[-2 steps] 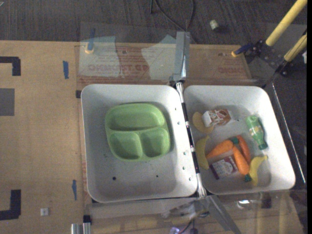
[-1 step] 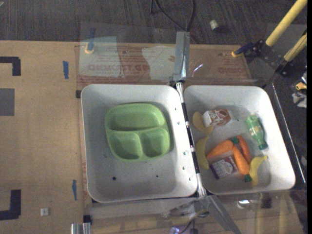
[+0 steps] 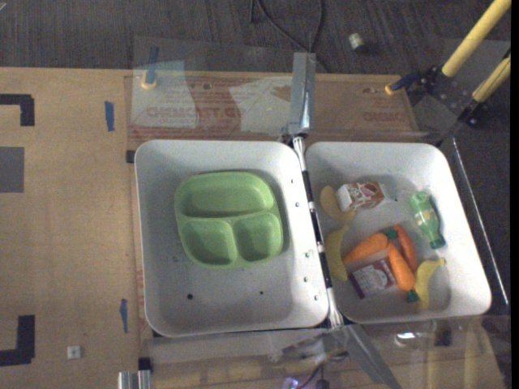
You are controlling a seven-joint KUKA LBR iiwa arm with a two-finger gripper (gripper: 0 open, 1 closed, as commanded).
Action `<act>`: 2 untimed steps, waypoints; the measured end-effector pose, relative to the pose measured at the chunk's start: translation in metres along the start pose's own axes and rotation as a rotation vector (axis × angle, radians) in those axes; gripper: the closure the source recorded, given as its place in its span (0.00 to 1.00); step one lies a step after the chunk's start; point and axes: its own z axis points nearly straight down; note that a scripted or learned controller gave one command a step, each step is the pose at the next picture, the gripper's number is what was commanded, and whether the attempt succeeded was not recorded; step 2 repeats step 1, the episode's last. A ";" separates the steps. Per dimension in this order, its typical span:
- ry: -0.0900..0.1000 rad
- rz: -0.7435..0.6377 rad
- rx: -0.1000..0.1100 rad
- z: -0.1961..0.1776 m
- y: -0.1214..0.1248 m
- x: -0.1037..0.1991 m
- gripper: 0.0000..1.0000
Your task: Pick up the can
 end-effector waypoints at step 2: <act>0.000 0.176 0.000 0.000 0.043 0.062 1.00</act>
